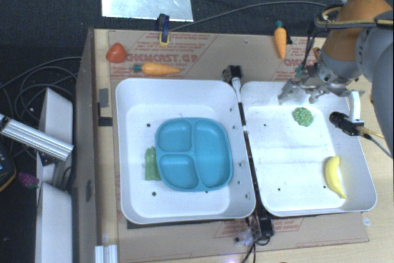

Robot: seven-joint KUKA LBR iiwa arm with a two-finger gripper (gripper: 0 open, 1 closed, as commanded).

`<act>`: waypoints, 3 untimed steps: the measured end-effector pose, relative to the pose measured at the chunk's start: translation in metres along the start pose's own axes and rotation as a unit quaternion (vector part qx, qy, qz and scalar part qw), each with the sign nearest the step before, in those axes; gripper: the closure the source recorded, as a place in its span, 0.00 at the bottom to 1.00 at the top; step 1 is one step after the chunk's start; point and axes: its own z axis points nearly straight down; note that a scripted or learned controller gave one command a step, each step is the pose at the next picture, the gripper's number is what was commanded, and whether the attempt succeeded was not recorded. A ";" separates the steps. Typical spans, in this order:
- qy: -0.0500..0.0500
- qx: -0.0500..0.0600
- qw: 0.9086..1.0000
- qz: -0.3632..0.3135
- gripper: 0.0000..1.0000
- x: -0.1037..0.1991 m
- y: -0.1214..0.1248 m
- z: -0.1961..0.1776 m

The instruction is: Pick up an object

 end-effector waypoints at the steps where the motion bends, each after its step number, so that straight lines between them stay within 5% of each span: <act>1: -0.001 0.002 1.000 0.002 0.00 -0.013 -0.028 -0.004; 2: -0.001 0.002 1.000 0.003 0.00 -0.046 -0.015 0.040; 3: -0.001 -0.001 1.000 0.001 1.00 -0.047 -0.014 0.028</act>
